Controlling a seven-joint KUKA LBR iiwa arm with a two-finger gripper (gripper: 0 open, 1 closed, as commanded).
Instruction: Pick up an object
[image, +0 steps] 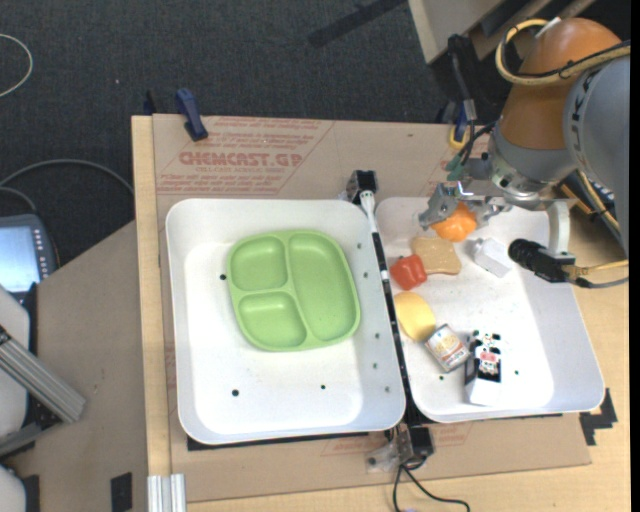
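Orange fruit (456, 226), at twelve o'clock in the right bin (560, 330), is sitting between my gripper (458, 210) fingers as I am clenching on it; next calls for lifting straight up.

— What sits on the bench?
— Two white bins side by side, the left bin (185, 330) and the right bin (560, 340), touching along their inner rims; both rest on a brown cardboard sheet (240, 155) printed with red lettering.
— Anything in the left one?
— A green divided plate (293, 290) with three compartments, lying flat near the middle.
— And around them?
— A blue clamp (190, 113) at the cardboard's far edge; a black clip (362, 185) where the bins meet; dark carpet (200, 50) beyond; an aluminium bar (40, 380) at the left.
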